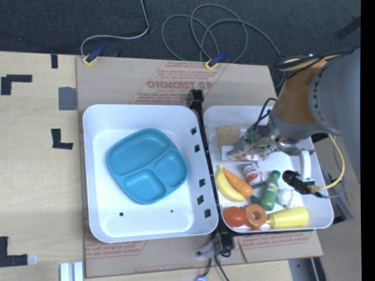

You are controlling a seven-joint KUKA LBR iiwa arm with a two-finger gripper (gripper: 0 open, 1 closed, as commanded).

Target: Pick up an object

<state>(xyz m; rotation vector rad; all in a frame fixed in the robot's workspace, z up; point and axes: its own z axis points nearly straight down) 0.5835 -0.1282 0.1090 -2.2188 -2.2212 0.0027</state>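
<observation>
Left bin [94, 157] sits in the middle-left of the frame and has a blue divided plate [147, 165] lying flat in it, a bit tilted. The right bin [319, 174] is the busy one. Near its upper left there's a tan block [228, 136], and below that a banana [225, 186] with a carrot [237, 182] lying across it. Along the bottom edge you get a tomato [234, 216], an orange ring [256, 215] touching it, then a yellow bottle [288, 218] on its side. A green bottle [270, 190] is just above the ring, a small red-and-white can [252, 172] is near the carrot, and a white ball [285, 197] sits beside the green bottle. The gripper [252, 148] is low over the upper middle of that bin, right by the tan block, with the orange-banded arm [296, 98] coming in from the upper right. Honestly can't tell if it's apart or together, too cluttered there.
</observation>
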